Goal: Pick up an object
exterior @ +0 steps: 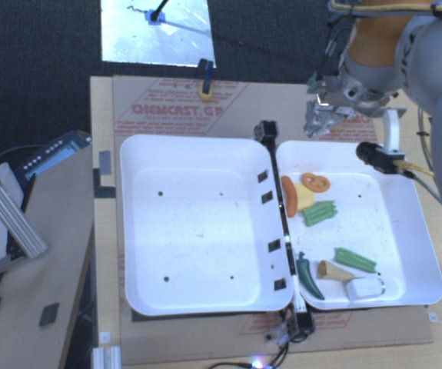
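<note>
The grey arm (405, 29) holds its gripper (320, 125) over the far rim of the right bin (424, 229), and it is not yet above any object. I cannot tell from here whether the gripper is open or closed, and I see nothing held in it. All the things to pick lie inside the right bin, along its left wall and near its front side.

In my judgement the first danger is the rim. A straight descent from this place would meet the far edge of the right bin and not a toy.

The second danger is the group at the left wall. The orange carrot (288, 194) lies against that wall and touches a yellow piece (305, 199). The green beans (319, 212) and an orange slice (315, 181) lie just beside them. A grasp there may find no room on the wall side, or it may push the neighbours away.

Toward the front of the right bin, the green pod (355, 260), the dark green pepper (309, 277), the white block (364, 288) and the tan cone (332, 270) lie close together. The block lies near the front wall, so it may slide against that wall and not be lifted.

The left bin (197, 229) joins the left wall of the right bin, and black clips (267, 198) stand along this joint. They could catch a low approach to the carrot.
</note>
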Controlling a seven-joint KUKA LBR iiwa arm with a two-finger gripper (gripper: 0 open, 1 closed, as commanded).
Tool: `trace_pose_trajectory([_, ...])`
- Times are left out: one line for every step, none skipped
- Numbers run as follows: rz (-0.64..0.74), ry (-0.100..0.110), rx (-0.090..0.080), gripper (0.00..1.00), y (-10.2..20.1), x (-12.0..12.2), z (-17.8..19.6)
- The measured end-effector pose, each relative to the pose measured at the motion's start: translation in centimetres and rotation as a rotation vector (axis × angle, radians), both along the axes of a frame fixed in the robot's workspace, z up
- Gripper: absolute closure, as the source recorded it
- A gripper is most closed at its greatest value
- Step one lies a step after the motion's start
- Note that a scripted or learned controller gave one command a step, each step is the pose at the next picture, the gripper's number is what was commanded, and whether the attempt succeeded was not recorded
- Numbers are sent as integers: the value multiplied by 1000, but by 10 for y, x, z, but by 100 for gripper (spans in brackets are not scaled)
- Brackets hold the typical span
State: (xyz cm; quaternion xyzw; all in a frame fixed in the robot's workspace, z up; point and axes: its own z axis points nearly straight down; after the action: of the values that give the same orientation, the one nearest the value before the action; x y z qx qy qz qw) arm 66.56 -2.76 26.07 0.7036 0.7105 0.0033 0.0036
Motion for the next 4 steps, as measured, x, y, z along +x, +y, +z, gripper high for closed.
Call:
trace_pose_trajectory([0,-1,3,100,60,4,86])
trace_pose_trajectory([0,-1,3,100,114,3,172])
trace_pose_trajectory([-5,4,1,100,103,3,206])
trace_pose_trajectory([-4,5,1,100,102,3,229])
